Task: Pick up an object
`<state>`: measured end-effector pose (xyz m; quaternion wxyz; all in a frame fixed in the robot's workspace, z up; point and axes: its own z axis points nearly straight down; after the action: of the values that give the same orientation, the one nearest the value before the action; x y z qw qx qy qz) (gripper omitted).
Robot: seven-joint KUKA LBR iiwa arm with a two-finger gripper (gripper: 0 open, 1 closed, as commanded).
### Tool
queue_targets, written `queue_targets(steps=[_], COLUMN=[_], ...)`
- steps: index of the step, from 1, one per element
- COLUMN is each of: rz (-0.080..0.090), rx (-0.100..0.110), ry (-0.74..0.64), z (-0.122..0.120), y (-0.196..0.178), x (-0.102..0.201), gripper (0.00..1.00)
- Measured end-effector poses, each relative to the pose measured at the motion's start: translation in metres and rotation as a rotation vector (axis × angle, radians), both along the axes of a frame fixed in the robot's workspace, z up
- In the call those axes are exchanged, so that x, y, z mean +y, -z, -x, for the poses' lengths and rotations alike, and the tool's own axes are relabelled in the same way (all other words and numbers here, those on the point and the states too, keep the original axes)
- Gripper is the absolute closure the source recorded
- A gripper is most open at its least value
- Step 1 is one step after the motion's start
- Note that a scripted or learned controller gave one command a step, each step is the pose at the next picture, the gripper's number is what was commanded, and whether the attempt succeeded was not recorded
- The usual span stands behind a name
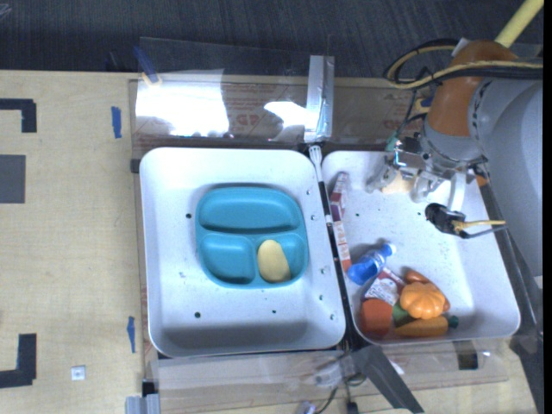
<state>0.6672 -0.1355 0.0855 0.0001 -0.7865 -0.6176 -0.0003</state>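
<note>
Several toys crowd the right bin's (483,231) lower corner: orange pumpkin (423,300), blue bottle (369,264). Claw (412,182) at upper right; its opening cannot be told.

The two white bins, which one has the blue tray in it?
The left bin. The blue tray sits in its middle with a yellow lemon in one compartment; the right bin holds loose items and the gripper.

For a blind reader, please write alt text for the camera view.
A grey robot arm's gripper hangs above the right white bin, which holds an orange toy pumpkin and a blue bottle. The left white bin holds a blue divided tray with a yellow egg-shaped object.
</note>
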Motion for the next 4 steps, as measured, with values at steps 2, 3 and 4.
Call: queue_targets(steps=[2,3,4], rz=[0.001,0.003,0.003], rx=[-0.006,-0.013,-0.011], ry=[-0.206,-0.205,-0.205], z=[0.155,0.154,0.154], y=[-0.002,-0.013,-0.013], x=[0.019,0.019,0.019], gripper=[0.00,1.00,0.00])
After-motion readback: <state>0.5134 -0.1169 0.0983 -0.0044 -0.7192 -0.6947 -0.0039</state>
